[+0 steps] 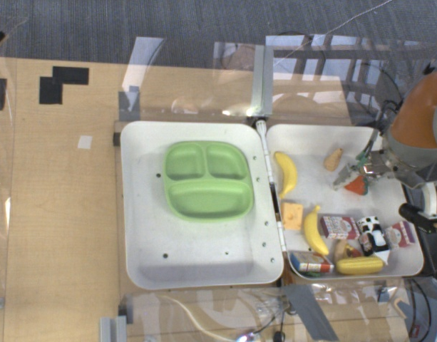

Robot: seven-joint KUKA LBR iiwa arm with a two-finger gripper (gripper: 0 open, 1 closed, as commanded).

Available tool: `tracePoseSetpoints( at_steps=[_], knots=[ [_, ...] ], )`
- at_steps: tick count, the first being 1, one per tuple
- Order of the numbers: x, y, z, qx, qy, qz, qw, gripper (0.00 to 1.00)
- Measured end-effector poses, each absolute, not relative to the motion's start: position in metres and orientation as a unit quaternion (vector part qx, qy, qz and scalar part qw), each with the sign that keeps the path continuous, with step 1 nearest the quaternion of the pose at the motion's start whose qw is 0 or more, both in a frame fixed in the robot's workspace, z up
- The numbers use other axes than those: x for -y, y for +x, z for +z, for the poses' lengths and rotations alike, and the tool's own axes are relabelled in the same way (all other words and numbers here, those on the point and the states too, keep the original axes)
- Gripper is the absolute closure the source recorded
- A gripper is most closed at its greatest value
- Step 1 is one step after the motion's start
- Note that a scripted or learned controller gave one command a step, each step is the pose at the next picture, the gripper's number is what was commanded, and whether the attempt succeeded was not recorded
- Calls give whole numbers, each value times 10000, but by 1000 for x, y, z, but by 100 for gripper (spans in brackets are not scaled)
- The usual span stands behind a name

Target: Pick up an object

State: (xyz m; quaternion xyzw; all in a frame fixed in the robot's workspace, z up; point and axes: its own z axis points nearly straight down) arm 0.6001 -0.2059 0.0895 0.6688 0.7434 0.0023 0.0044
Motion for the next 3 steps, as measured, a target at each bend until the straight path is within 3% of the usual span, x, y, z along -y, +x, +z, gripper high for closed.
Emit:
tracePoseSetpoints(
  at_steps=[1, 2, 3],
  knots=[
    [204, 603, 102, -7439, 6682, 48, 65, 100],
    [175, 660, 179, -7393, 6733, 28, 39, 100],
    [112, 650, 186, -7919, 6107, 20, 26, 100]
  ],
)
